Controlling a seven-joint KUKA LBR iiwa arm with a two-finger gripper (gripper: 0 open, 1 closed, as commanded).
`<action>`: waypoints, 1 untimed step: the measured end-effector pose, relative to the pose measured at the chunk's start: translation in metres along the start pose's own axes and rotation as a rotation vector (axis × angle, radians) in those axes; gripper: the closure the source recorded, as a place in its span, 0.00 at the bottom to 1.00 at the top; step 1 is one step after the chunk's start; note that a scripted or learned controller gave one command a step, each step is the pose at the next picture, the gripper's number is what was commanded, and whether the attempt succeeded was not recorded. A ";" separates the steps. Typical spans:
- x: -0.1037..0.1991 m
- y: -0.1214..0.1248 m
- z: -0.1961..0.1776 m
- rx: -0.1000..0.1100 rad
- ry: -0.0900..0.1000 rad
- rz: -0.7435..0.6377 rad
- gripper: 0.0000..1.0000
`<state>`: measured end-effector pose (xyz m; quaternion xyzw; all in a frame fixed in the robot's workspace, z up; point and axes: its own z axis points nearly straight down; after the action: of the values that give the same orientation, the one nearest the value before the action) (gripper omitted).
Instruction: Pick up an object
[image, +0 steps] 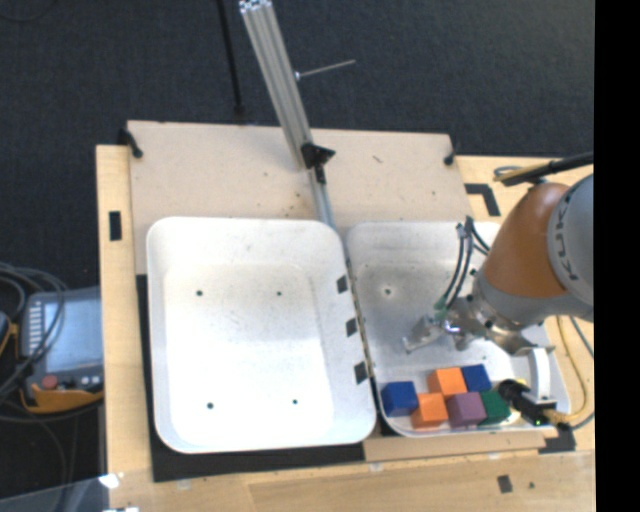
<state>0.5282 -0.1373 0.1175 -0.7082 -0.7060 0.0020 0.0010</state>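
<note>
The blocks sat bunched in the near corner of the right bin (400, 255), likely because its floor dipped there. The pincer (432, 334) hung low over that bin, and I could not tell how it was set. The orange block (450, 381) lay near it at about five o'clock, and the blue block (399, 397) at about seven o'clock, both apart from it.

Grey metal pole (283, 85), handheld controller (60, 345)

Dark carpet floor (450, 70), wooden bench (115, 300)
</note>
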 end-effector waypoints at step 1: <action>-0.002 0.001 0.020 -0.005 -0.001 0.001 0.00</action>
<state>0.5290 -0.1395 0.0978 -0.7086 -0.7056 0.0006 -0.0013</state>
